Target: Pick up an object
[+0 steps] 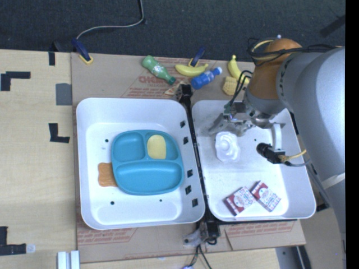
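Right bin: the shallow white bin on the right holds a white plastic bottle-like object near its upper middle and two red-and-white packets near its front edge; bare floor lies between them.
Left bin: the shallow white bin on the left carries a blue plastic divided plate at its centre, with a yellow oval piece in the plate's upper right compartment and an orange flat piece poking out at the plate's left edge.
Open room: the right bin's left strip and centre are free; the grey arm with the orange band covers its upper right corner.
Gripper: the two-finger gripper hangs over the back of the right bin, just above the white object; whether it touches it is unclear.
Fingers: metal parts blur together; their spread cannot be told, and nothing is seen between them.
Behind the bins: a green bottle, a yellow banana, a blue bottle and a second banana lie on the cardboard.
Hidden: the right bin's far corner sits under the arm.
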